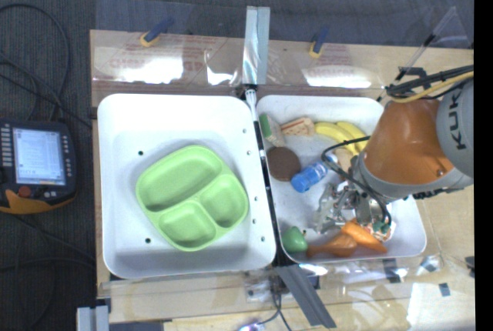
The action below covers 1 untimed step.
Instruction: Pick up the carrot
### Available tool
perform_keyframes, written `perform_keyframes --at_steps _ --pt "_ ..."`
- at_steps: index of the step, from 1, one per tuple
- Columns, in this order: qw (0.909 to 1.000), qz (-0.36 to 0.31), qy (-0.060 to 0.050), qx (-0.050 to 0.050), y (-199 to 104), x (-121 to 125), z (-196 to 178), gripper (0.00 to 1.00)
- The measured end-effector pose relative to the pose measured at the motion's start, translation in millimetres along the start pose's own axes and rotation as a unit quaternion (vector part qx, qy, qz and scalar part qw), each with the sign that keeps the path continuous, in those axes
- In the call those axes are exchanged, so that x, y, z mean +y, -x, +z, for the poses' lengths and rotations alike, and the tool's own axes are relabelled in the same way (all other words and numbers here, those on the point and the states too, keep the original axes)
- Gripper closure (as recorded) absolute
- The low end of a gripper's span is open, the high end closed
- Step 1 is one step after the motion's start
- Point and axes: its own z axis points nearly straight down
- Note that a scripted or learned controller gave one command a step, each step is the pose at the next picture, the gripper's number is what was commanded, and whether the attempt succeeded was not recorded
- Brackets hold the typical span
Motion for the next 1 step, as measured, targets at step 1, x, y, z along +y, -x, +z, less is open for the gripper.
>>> perform_keyframes --at_steps 1 --pt "0.9941 -0.108 0.002 -0.001 2.1 -15.1 11.0 1.0"
